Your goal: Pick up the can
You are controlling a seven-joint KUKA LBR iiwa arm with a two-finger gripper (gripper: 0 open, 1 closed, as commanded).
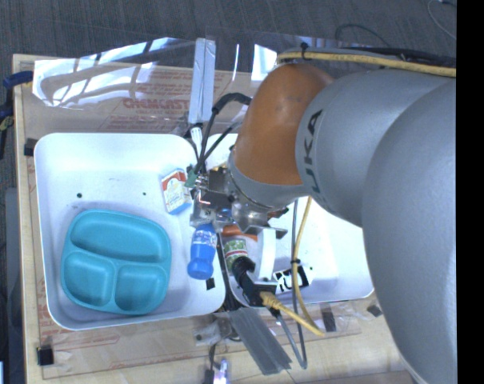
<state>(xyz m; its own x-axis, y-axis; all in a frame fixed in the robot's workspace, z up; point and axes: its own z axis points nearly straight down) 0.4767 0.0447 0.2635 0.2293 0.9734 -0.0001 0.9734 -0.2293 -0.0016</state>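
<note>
Pincer (212, 206): low over the left bin's right side, under the orange-banded wrist; whether it is wide or narrow cannot be told.
Can (174, 190): small, red and white, lying tilted just left of the pincer, long axis roughly up-down in view.
Left bin (90, 162): holds the can, a blue bottle (201, 254), a teal divided tray (117, 261).
Right bin (342, 282): mostly hidden by the arm (378, 182).

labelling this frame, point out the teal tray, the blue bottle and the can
teal tray (114, 261): camera view, on the ridge between its compartments
blue bottle (200, 256): camera view, on the middle of its body
can (174, 190): camera view, on its red and white label
</note>
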